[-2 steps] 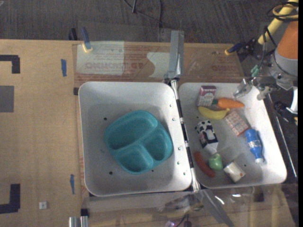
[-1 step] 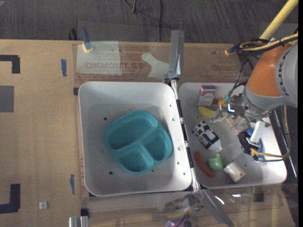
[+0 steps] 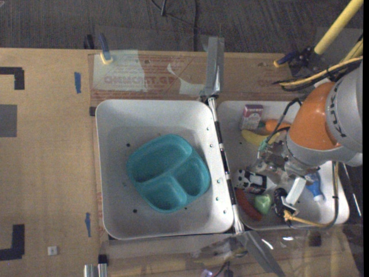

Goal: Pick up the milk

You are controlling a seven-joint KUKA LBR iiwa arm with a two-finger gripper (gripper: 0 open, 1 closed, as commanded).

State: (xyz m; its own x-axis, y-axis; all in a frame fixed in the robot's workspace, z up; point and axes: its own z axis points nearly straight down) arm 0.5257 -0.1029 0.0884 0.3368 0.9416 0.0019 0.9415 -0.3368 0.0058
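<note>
The milk [image 3: 251,117] is a small pink-and-white carton standing at the far left corner of the right bin [image 3: 341,209]. My gripper [image 3: 267,167] hangs low over the middle of that bin, below the orange wrist band [image 3: 311,128]. It is nearer the camera than the carton and well apart from it. A black-and-white patterned object [image 3: 250,180] lies just to the gripper's left. The arm hides the gripper's tip.
In the right bin a yellow banana [image 3: 253,136] and an orange piece [image 3: 270,124] lie by the carton. A green fruit [image 3: 263,202], a red piece [image 3: 244,199] and a blue bottle [image 3: 315,189] sit toward the front. The left bin [image 3: 115,126] holds a teal divided tray [image 3: 168,172].
</note>
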